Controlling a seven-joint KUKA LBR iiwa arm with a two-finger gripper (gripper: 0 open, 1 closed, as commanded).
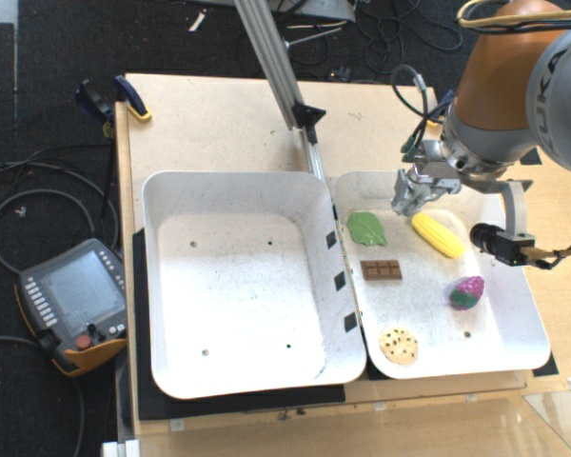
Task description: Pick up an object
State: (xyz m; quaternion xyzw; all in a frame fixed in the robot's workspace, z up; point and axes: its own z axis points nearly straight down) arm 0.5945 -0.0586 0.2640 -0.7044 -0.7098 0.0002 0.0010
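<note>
**Cut off and hidden**

The arm (519, 74) runs out of frame at three o'clock. The gripper (411, 196) covers part of the right bin's (514, 341) far rim; its fingers are too small to read. The worktop (219, 122) is cut at six o'clock.

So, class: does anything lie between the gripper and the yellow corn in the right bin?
Nothing visible does. The gripper hangs just left of the yellow corn, with bare bin floor between; the green leaf lies further left.
</note>
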